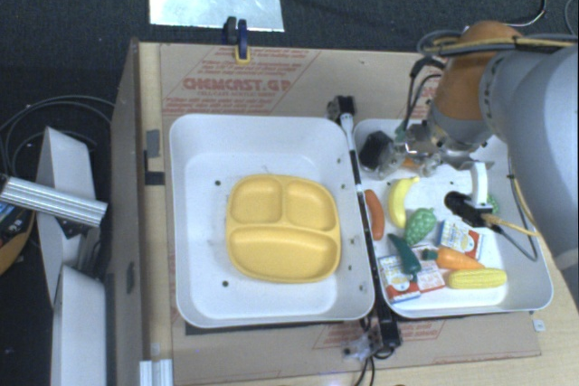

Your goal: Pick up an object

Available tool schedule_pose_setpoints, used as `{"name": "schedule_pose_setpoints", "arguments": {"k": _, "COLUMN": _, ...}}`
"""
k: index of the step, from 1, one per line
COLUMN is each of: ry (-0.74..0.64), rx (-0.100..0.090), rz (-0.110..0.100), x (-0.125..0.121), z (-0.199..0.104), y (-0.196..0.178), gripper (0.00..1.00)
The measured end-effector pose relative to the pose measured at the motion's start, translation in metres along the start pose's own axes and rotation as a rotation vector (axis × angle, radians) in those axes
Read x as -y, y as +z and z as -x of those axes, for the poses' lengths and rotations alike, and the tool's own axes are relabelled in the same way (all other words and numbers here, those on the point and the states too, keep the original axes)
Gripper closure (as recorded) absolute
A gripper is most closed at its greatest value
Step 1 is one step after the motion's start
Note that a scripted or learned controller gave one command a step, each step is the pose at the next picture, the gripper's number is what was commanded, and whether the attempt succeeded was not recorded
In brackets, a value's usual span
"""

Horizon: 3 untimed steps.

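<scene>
My gripper [387, 155] hangs low over the back left part of the right bin [534, 285], just behind a yellow banana [401, 200]. The grey arm and its orange band cover the bin's back right. In front of the banana lie a green strawberry-shaped toy [420, 224], a red sausage [374, 213], a carrot [460, 259], a corn cob [477, 279], a dark green piece [404, 253] and two small cartons [458, 238] [399, 278]. I see nothing held in the gripper.
The left bin [194, 194] holds a yellow divided plate [281, 226]. A green and white item [480, 192] lies under the arm. A black clip [342, 108] sits on the wall between the bins. Cardboard surrounds both bins.
</scene>
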<state>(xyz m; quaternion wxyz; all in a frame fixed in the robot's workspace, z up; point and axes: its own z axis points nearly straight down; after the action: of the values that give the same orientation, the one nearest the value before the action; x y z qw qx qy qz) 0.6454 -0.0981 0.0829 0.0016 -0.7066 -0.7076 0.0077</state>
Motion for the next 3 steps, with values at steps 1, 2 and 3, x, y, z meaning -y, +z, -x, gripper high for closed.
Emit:
{"name": "schedule_pose_setpoints", "arguments": {"k": 1, "ry": 0.000, "rx": -0.008, "rz": 0.014, "x": 0.043, "z": 0.006, "y": -0.001, "gripper": 0.00}}
{"name": "schedule_pose_setpoints", "arguments": {"k": 2, "ry": 0.003, "rx": -0.004, "rz": 0.015, "x": 0.082, "z": -0.006, "y": -0.001, "gripper": 0.00}}
{"name": "schedule_pose_setpoints", "arguments": {"k": 3, "ry": 0.002, "rx": -0.006, "rz": 0.016, "x": 0.081, "z": -0.007, "y": -0.011, "gripper": 1.00}}
